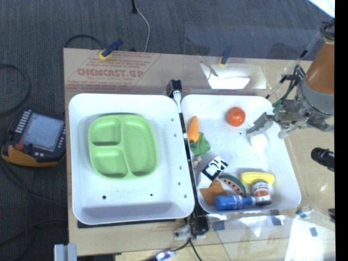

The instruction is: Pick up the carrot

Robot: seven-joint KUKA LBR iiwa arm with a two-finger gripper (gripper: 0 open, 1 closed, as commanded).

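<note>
Your claw (260,125) hangs over the right bin's (283,162) far right side, near a white ball (259,141), fingers seemingly spread with nothing between them, though they blur here. The carrot (192,128) lies well to its left, against the bin's left wall, long axis running up-down the view, green top (199,144) toward you.

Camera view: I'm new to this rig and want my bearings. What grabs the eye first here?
The bright green three-compartment plate in the left white bin stands out most. In the right white bin, the orange carrot with green top lies by the left wall, a red tomato farther back. The gripper hovers at that bin's right side.
</note>
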